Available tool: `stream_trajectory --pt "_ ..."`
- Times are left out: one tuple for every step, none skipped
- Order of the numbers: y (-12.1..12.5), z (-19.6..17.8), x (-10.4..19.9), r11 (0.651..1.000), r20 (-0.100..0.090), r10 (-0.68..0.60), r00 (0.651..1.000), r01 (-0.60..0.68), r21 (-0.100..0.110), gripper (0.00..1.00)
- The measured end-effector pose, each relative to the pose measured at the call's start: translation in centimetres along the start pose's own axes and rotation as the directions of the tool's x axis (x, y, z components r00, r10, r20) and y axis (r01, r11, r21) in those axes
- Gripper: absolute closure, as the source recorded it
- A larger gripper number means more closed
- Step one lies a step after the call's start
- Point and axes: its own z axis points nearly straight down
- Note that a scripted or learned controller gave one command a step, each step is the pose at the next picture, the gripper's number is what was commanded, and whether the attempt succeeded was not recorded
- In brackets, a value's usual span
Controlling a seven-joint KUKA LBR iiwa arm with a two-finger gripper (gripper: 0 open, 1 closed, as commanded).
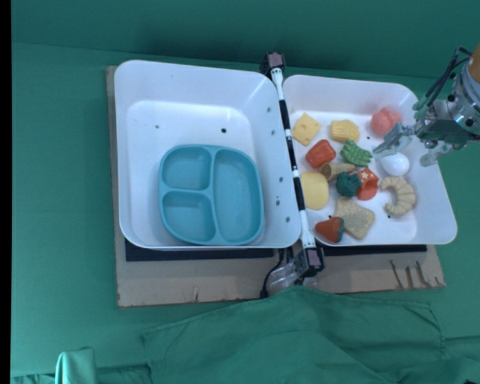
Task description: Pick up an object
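The gripper point(408, 146) is held over the right bin point(436, 229), fingers spread and nothing between them. The egg point(395, 165) is judged the nearest object, lying just below and slightly left of the fingertips.

No text, label, brand, number or sign can be read on anything here.
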Motion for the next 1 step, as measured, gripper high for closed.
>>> stream_trajectory --pt "0.00 0.00 0.00 1.000 0.000 0.000 1.000 0.000 0.000 0.00"
